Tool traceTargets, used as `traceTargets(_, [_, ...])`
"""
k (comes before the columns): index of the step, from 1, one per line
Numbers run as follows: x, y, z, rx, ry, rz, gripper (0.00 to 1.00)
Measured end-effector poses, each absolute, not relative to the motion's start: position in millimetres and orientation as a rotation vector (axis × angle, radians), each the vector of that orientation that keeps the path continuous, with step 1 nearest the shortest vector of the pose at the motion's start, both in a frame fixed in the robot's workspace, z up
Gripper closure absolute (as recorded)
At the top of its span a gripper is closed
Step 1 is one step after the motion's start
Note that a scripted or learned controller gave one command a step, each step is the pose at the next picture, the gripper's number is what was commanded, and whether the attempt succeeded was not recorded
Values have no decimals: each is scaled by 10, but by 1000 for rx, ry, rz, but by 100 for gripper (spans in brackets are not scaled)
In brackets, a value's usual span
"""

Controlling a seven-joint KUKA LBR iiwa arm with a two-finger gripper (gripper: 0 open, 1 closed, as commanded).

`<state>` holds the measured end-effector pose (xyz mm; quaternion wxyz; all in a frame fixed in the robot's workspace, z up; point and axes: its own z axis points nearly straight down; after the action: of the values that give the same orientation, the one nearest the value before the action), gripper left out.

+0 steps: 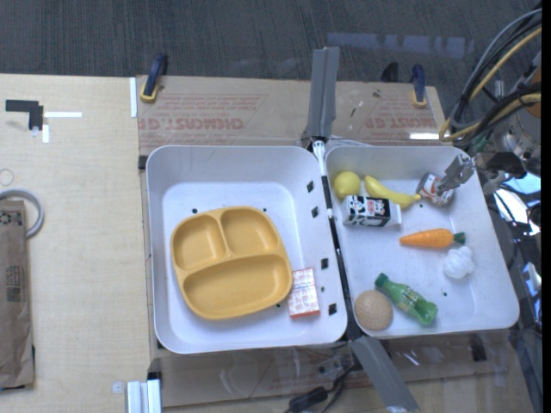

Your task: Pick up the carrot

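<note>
Gripper (441,189) fingers are hanging low in the right bin (482,317), up and just right of the one carrot (428,239); whether they are parted or closed cannot be told. One carrot is lying flat, leaf end pointing right. Above-left of the carrot are lying one banana (389,192), one lemon (346,183) and one small milk carton (370,211). Below it are sitting one green bottle (406,299) and one brown egg (374,310); one white garlic bulb (459,262) is just right. Far left of the carrot, one yellow divided plate (231,261) and one red snack packet (304,292) are occupying the left bin (164,231).
</note>
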<state>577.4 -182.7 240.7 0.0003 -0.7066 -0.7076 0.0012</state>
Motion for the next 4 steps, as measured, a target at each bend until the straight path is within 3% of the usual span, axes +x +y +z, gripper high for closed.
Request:
traceTargets(1, [5865,-2229,1803,-2101,-2336,4,0])
traceTargets(2, [5873,-2236,1898,-2103,-2338,4,100])
traceTargets(3, [5817,-2225,2775,-2173,-2271,3,100])
traceTargets(4, [5816,-2225,2773,-2172,-2271,4,0])
